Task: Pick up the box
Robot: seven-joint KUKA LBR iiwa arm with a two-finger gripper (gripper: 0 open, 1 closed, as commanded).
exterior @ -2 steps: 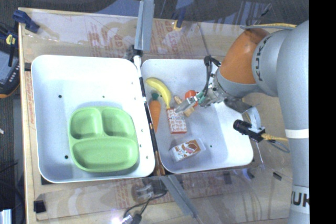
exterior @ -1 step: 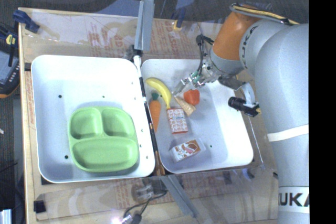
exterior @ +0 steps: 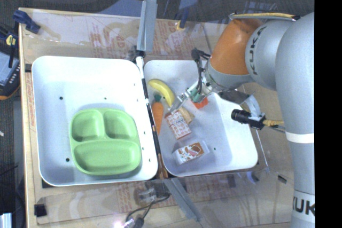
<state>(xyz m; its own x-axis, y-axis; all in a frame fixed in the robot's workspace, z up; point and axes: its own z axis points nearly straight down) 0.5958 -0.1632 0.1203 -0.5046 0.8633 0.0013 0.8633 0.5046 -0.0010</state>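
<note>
Two small boxes lie in the right bin [exterior: 235, 141]. A red-and-white patterned box [exterior: 178, 124] rests flat near the bin's middle. A brown-and-white box [exterior: 191, 152] sits closer to the front wall. My gripper [exterior: 191, 95] hangs low over the bin's back half, just above and right of the patterned box. It is beside a tan block [exterior: 186, 114] and a small red-orange piece [exterior: 201, 103]. No box appears lifted; both rest on the bin floor.
A yellow banana [exterior: 162, 91] and an orange carrot [exterior: 157, 116] lie along the right bin's left wall. A green divided plate [exterior: 106, 141] fills the front of the left bin [exterior: 48, 88]. The grey arm [exterior: 278, 61] covers the bench's right side.
</note>
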